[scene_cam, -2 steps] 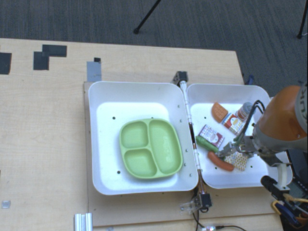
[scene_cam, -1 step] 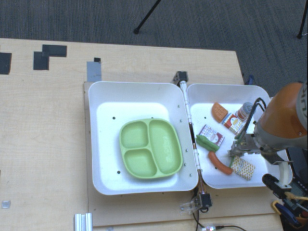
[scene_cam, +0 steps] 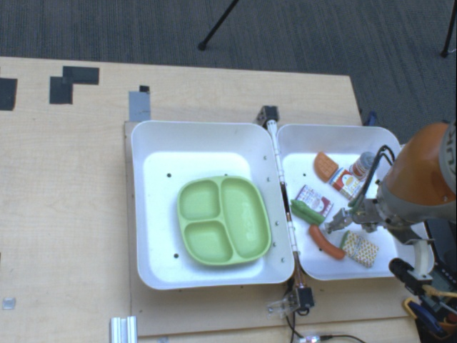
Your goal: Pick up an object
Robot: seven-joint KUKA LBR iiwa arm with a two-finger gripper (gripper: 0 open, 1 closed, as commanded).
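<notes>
Tool [scene_cam: 341, 221] fingers spread, holding nothing, above sausage [scene_cam: 326, 242] in right bin [scene_cam: 300, 263].

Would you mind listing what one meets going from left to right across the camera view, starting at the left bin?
Left bin → green divided plate → right bin → green packet → red sausage → gripper → patterned packet → orange-banded arm.

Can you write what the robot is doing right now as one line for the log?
arm: over right bin | gripper: open, above sausage | holding: nothing | green tray: left bin
</notes>
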